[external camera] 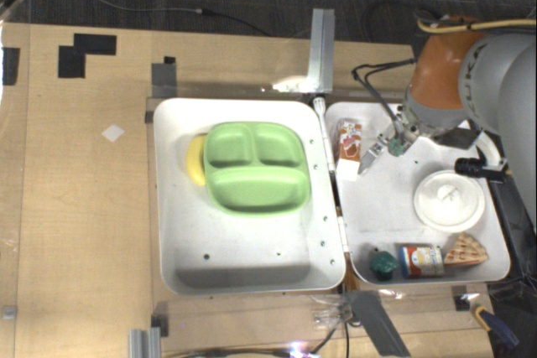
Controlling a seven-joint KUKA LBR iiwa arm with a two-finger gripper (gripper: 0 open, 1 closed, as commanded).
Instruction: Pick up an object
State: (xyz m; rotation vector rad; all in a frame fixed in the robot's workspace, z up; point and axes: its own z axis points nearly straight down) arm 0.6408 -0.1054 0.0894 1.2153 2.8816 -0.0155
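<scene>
My gripper (379, 153) hangs over the upper left part of the right bin (500, 268), open, with nothing between its fingers. Just left of it lies a red and white packet (348, 140) by the bin's left wall. A white round lid (449, 199) sits to the gripper's lower right. Along the near wall lie a dark green lump (384, 264), a can on its side (422, 259) and a toy pizza slice (467, 251).
The left bin (252, 264) holds a green divided plate (254, 166) with a yellow object (195, 161) poking out from under its left edge. A metal post (321, 50) stands behind the seam between the bins. Cables (377, 75) trail behind the right bin.
</scene>
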